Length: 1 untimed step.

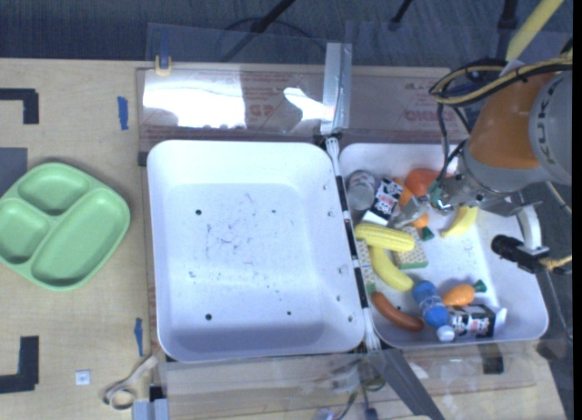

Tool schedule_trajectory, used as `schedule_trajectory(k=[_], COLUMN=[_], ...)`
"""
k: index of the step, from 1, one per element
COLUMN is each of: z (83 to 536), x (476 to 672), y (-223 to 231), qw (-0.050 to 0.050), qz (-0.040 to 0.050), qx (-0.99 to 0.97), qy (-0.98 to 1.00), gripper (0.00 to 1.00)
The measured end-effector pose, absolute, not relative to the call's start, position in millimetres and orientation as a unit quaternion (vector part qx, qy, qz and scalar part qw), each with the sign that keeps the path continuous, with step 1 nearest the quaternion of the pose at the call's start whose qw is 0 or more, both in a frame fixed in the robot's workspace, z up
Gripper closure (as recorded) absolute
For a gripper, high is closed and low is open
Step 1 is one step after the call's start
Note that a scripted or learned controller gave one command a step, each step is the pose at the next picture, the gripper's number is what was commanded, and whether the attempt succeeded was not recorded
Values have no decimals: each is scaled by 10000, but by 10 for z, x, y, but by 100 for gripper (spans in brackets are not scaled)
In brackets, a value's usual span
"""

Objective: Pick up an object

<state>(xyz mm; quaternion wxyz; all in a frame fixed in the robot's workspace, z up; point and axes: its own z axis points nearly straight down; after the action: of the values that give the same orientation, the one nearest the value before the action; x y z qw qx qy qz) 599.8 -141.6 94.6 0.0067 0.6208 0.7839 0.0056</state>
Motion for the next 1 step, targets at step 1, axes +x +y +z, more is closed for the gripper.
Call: schedule_trajectory(k=[1], z=[1039], x=[6005], y=[-1415], qw=[75], qz=[68], qx=[6212], qy=[7836], gripper=[100])
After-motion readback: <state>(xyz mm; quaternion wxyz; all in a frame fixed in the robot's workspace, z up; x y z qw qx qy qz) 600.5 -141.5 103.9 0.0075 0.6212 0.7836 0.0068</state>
